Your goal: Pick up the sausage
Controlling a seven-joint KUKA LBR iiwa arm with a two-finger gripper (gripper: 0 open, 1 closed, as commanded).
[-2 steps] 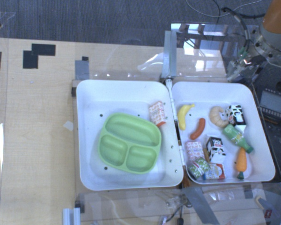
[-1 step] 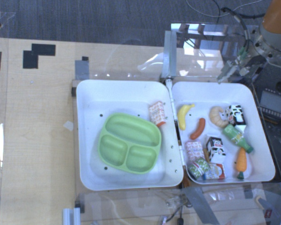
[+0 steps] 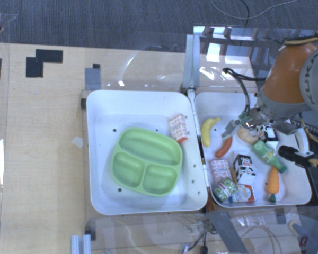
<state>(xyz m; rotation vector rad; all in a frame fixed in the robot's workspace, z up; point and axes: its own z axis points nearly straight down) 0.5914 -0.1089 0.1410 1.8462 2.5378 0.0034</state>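
Sausage (image 3: 223,146) lies just below tool (image 3: 238,125) (right bin).

Robotics lab, pale wooden bench (image 3: 37,142) with two white bins (image 3: 95,157), clear guard panels, loose cables (image 3: 230,4) on grey carpet floor, black marker shapes (image 3: 42,62) on the bench top

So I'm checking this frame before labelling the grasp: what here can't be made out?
- End effector: too small and dark in the camera view to tell open or shut, or whether it touches the sausage.
- Item under the wrist: partly covered by the arm, identity unclear.
- Packets in the right bin: print too small to read.
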